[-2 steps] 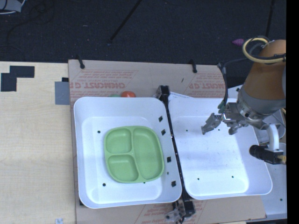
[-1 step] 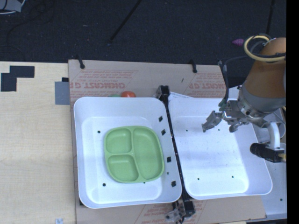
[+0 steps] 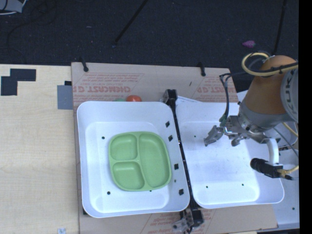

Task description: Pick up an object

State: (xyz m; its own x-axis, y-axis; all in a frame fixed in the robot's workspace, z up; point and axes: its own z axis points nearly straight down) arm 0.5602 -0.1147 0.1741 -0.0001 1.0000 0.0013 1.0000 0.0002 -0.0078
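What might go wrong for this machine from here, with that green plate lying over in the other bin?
1. The tool hangs over the right bin, while the green divided plate lies in the left bin. Closing here would likely catch nothing.
2. To reach the plate it must cross the black divider between the bins and might bump it.
3. The plate lies flat and wide, so the tool may slip off its rim.
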